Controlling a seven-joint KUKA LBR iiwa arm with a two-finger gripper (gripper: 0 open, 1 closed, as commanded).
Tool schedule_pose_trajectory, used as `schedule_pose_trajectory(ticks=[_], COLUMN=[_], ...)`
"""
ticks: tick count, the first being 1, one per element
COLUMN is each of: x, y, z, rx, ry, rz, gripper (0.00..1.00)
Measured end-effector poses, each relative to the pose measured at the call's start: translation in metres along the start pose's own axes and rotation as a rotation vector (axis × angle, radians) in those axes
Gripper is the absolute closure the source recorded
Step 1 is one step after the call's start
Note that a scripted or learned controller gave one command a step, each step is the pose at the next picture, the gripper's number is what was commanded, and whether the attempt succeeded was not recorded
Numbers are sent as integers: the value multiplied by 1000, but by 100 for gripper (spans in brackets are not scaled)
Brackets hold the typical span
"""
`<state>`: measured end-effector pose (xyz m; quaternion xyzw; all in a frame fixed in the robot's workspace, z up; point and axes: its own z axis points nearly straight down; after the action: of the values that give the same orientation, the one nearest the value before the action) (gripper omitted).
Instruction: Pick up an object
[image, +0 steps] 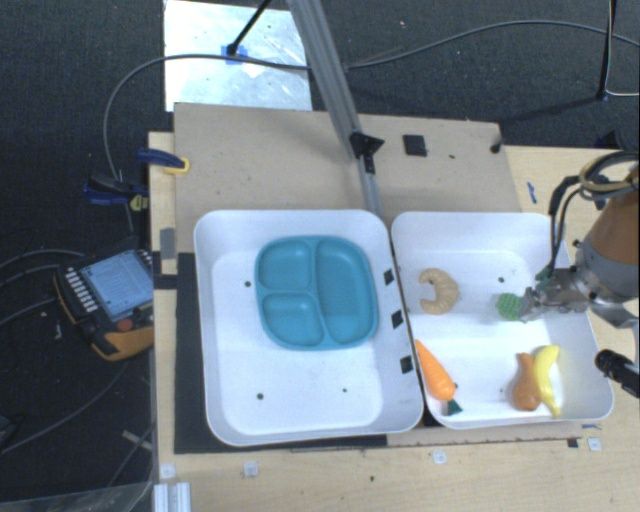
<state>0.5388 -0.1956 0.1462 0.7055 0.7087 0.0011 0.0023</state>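
We see gripper (530, 300) low in right bin (470, 230), tip touching small green object (511, 306) just on its left. Cannot tell finger state. Croissant (438, 289) further left; carrot (436, 373), banana (547, 376) nearer front edge.

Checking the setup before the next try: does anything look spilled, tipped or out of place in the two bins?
Nothing stands out. The blue divided plate lies flat in the left bin. In the right bin, croissant, carrot, banana and green toy by the gripper lie loose.
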Motion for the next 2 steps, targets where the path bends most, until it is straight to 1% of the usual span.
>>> schedule_pose_trajectory(ticks=[1,2], x=[-7,-6], y=[-3,-10], z=[-47,-96], rx=[-1,-2], ry=[-1,-1], rz=[1,0], gripper=[100,100])
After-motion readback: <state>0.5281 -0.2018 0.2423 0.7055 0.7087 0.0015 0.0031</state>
